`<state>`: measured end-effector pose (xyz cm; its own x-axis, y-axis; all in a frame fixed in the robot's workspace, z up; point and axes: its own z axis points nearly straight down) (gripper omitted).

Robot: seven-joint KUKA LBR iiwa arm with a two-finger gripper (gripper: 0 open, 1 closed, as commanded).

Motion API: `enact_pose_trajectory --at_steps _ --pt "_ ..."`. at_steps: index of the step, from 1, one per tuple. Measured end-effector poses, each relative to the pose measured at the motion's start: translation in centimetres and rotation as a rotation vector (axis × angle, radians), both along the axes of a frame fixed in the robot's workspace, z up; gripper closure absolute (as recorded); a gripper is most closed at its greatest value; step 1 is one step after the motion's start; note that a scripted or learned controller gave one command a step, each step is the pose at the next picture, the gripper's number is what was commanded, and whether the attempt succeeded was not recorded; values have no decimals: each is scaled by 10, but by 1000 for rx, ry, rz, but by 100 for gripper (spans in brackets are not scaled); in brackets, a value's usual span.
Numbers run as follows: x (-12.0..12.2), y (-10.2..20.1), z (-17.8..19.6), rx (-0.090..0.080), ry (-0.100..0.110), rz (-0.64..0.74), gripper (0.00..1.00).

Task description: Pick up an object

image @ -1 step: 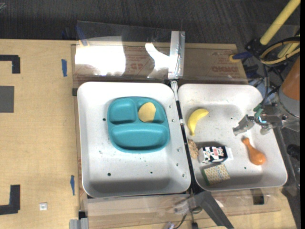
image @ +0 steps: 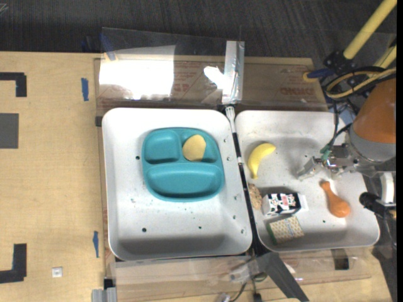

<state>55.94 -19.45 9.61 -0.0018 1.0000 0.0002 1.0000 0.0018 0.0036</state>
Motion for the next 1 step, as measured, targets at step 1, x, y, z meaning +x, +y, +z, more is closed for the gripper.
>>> enact_pose_trajectory --at_steps 1 --pt "14 0 -9 7 1 -215 0"
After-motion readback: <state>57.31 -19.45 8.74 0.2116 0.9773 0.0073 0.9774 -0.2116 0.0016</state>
